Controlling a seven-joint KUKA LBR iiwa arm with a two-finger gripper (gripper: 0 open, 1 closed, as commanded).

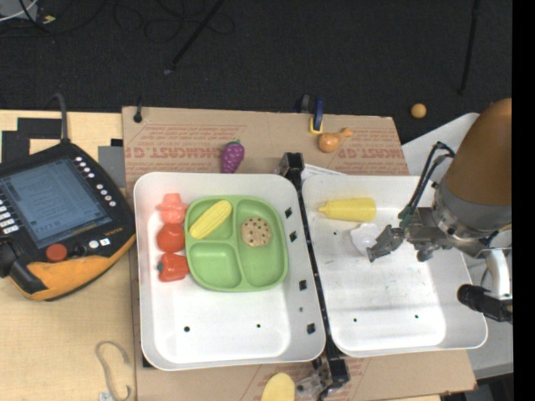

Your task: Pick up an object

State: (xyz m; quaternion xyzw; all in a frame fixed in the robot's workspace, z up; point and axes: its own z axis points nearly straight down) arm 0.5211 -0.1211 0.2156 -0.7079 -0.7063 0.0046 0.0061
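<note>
Cardboard sheeting covers the counter [251,136] beneath two white bins. From the overhead view, my gripper [384,245] hangs low over the right bin [401,316], above a small pale scrap [364,239]; whether it is spread or pressed together I cannot tell. I judge the approach step to be in hand. The yellow squeeze bottle [346,210] lies on its side just beyond and left of my gripper, apart from it. The next move calls for shifting toward it, then descending.

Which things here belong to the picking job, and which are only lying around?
For the job:
- gripper
- yellow bottle, in the right bin
- corn and cookie, on the green plate

Lying about:
- tablet
- purple grapes
- small orange ball
</note>
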